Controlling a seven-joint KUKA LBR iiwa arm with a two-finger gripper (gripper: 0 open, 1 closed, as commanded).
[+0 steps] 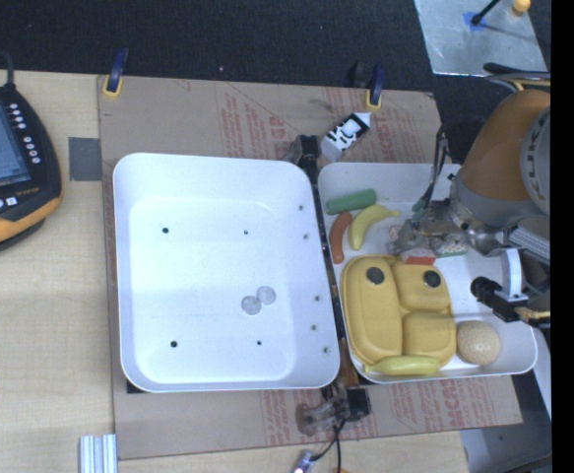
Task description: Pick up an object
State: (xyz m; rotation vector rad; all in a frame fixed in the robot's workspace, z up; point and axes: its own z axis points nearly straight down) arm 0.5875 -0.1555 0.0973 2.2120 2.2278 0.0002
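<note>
In the camera view the arm (508, 156) enters from the right of the frame and its end effector (426, 235) sits low in the right bin (523, 363), near the bin's upper middle; I cannot tell its state from this angle. Just left of it lie a yellow banana (365, 226), a green piece (351, 202) and an orange piece (339, 236), with a large yellow container (400, 313), a tan ball (478, 343) and a yellow-green piece (409, 366) toward the lower right. The left bin (139, 264) at centre frame holds two small discs (258, 301), and a pendant (6, 170) rests on the surface (31, 363) at the left edge.
</note>
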